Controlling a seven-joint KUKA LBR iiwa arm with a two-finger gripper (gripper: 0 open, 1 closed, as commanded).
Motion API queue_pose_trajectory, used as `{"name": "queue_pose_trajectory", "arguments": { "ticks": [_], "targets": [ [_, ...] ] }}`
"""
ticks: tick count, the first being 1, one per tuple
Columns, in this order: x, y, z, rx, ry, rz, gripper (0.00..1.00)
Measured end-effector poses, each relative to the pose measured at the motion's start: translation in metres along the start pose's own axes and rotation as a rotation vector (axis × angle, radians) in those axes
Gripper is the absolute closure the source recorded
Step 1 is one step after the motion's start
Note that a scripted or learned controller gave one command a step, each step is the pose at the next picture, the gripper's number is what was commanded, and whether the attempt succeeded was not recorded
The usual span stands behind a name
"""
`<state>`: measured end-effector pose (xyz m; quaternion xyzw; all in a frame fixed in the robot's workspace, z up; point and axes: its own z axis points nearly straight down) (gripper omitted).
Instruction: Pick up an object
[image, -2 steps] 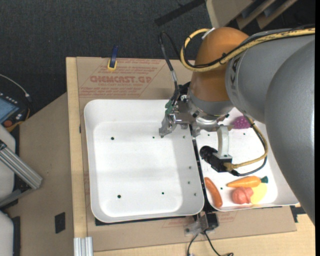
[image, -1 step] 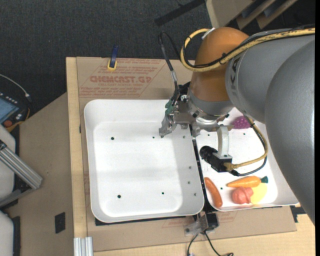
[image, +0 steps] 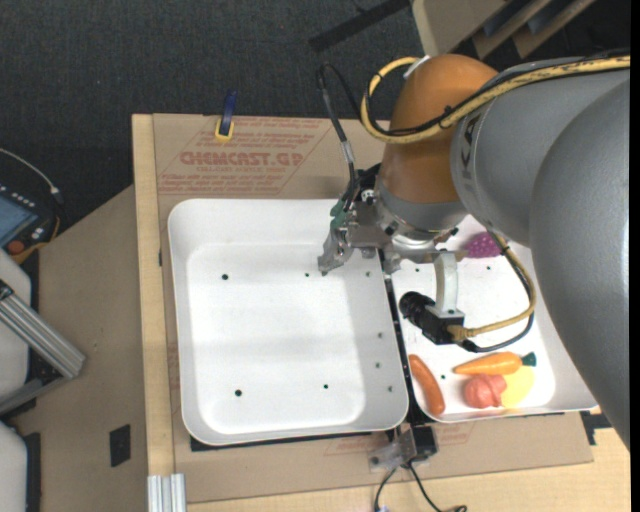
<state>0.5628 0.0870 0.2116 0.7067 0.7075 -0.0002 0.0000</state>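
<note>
Toy food is what there is to pick, all of it in the right bin (image: 520, 290): a carrot (image: 490, 365) near that bin's front edge, a pink lump (image: 482, 392) w/ something yellow (image: 515, 392) just in front of the carrot, a red sausage-shaped piece (image: 427, 385) left of those by the divider, and a purple grape bunch (image: 482, 245) at the far side, partly hidden by the arm.

Hand (image: 340, 255) sits well away from all of that: over the left bin (image: 270, 330), at its far right corner, close to the wall betw. the two bins. Nothing lies under it there, so to do this step well, I'd judge it needs to shift across the divider first, then come down over one piece w/ room around it. The carrot or sausage look best, each lying fairly apart. Approach across the narrow axis, not lengthwise.

Hand state: can't tell how wide it's spread; the tips blur into dark hardware. Nothing visible betw. them, and they don't seem to touch any object.
</note>
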Motion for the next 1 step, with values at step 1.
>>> {"name": "queue_pose_trajectory", "arguments": {
  "ticks": [1],
  "targets": [
    [0.0, 0.0, 0.0, 0.0, 0.0, 0.0, 0.0]
  ]
}}
